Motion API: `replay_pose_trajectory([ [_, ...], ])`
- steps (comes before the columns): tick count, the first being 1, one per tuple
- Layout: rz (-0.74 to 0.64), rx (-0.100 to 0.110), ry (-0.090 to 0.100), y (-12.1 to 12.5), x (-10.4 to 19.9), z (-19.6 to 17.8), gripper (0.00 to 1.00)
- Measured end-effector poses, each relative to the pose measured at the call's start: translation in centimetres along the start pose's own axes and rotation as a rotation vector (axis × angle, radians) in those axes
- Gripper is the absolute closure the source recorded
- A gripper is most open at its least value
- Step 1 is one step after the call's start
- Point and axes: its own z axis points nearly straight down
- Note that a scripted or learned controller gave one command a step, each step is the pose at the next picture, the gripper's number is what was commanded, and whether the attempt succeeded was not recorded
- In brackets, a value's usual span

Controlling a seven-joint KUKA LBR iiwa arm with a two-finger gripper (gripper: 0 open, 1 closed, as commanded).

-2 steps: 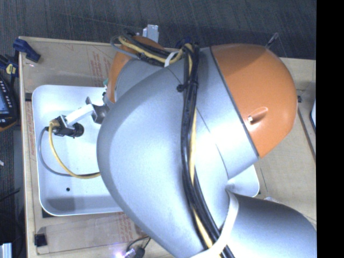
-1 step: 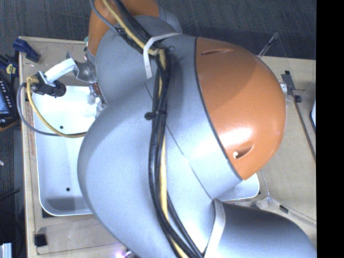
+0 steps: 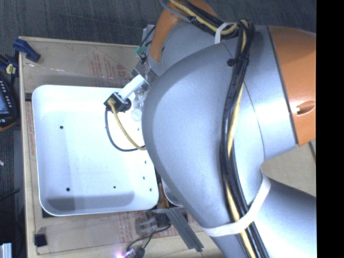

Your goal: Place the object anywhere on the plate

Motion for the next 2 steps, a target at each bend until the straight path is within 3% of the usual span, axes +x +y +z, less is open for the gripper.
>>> replay_pose_trajectory([
  [1, -0.110, -0.001, 0.000, -8.0, -1.2, 2.0, 1.00],
  [2, -0.427, -0.004, 0.004, 3.0, -0.1, -3.1, 1.00],
])
